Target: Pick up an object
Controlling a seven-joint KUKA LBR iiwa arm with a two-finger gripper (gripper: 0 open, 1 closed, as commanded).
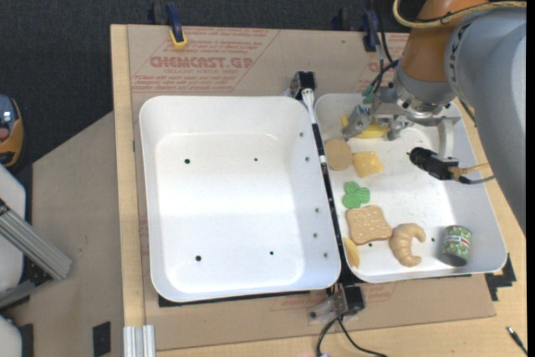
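My gripper point(369, 123) is low over the far left corner of the right bin point(481, 205), right above a small yellow object point(378, 130) that it partly hides. Just in front of it lie a round tan cookie point(338, 153) and a yellow cheese wedge point(368, 163). Further toward the front are a green leafy piece point(356, 196), a square cracker point(369, 223), a croissant point(407, 243) and a green can point(456, 242). A thin yellow strip point(351, 252) lies by the bin's front left wall.
The left bin point(159, 130) sits beside the right one, their rims meeting at a black strip point(318, 148). Blue clamps point(175, 19) hold the cardboard base at the back. The arm's grey body point(493, 71) overhangs the right bin's far right side.
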